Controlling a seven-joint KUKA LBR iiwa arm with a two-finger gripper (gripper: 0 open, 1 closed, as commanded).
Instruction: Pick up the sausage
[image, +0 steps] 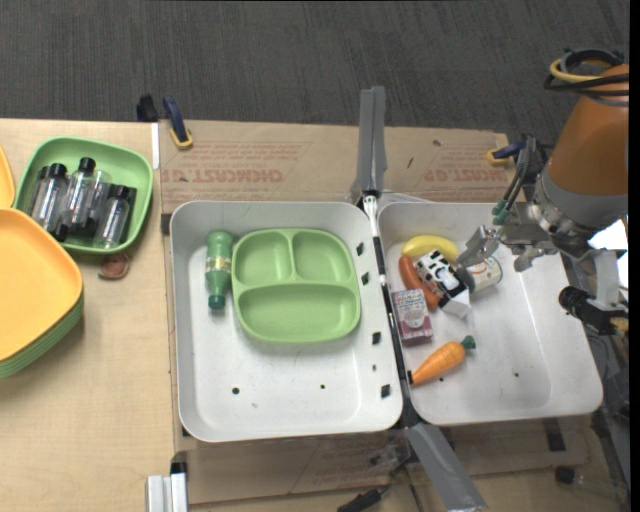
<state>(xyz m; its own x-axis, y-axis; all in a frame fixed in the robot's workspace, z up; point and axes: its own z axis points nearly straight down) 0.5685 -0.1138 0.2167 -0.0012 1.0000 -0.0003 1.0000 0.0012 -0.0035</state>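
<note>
The sausage is a red-orange stick lying in the left part of the right bin, just below a yellow fruit. A black-and-white item lies across its right side and hides part of it. My gripper hangs over the upper middle of the right bin, right of the sausage and apart from it, close above a small silver can. Nothing shows held in it.
A pink box and a toy carrot lie below the sausage. The left bin holds a green divided plate and a green bottle. Orange plates and a green tray of bottles sit on the bench at left.
</note>
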